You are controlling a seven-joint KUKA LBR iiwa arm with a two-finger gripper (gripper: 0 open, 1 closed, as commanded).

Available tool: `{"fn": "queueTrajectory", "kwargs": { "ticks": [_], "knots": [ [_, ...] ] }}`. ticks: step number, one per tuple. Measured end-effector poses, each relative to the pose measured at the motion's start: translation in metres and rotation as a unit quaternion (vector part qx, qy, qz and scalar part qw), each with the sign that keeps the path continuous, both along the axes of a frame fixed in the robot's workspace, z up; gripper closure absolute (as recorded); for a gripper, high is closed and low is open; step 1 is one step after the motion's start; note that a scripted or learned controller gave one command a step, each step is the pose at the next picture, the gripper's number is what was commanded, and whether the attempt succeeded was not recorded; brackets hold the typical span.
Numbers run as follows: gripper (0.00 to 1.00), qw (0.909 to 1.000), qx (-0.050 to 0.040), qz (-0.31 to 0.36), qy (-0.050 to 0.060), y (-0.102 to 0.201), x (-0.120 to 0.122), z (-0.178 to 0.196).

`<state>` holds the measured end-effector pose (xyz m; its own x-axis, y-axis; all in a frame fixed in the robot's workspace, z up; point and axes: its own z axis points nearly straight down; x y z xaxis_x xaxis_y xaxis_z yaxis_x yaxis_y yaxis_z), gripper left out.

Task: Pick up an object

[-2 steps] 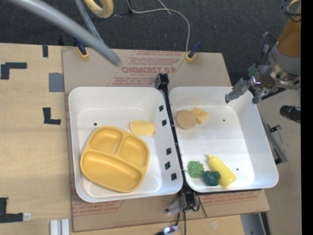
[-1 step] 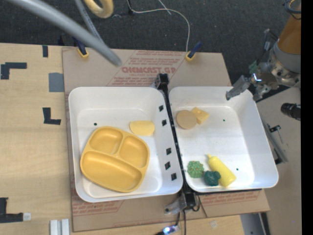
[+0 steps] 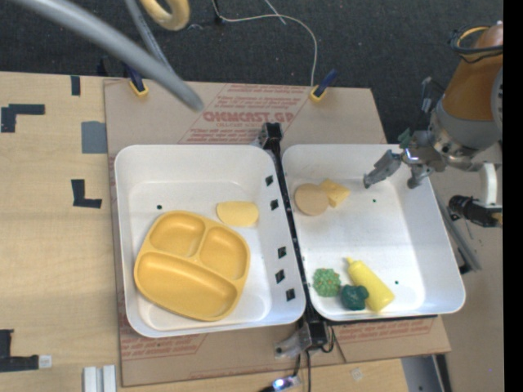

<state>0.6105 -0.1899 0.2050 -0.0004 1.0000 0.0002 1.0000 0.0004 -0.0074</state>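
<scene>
We log gripper [image 3: 398, 171] w/ fingers spread, nothing held, over right bin [image 3: 425, 243] near tan disc [image 3: 310, 200].

the two white bins [image 3: 413, 243] look like smooth plastic with a soft sheen. the yellow divided plate [image 3: 192, 264] is glossy plastic, and so is the mustard bottle [image 3: 369, 283]. the broccoli [image 3: 327, 281] has a bumpy, matt surface. under the bins lies a flat sheet of matt brown cardboard [image 3: 237, 117] printed in red, on a pale wood-grain table [image 3: 49, 243]. the arm's wrist [image 3: 458, 137] looks like dull grey metal.
</scene>
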Motion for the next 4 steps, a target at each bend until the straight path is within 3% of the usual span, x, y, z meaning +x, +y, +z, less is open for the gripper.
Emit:
{"fn": "queueTrajectory", "kwargs": {
  "ticks": [2, 3, 4],
  "knots": [
    [0.0, 1.0, -0.0008, 0.001, -0.002, 0.004, -0.002, -0.119],
    [1.0, 1.0, -0.0006, 0.001, -0.003, 0.004, -0.001, -0.106],
    [1.0, 1.0, -0.0003, 0.001, -0.005, 0.007, 0.006, -0.061]
  ]
}}
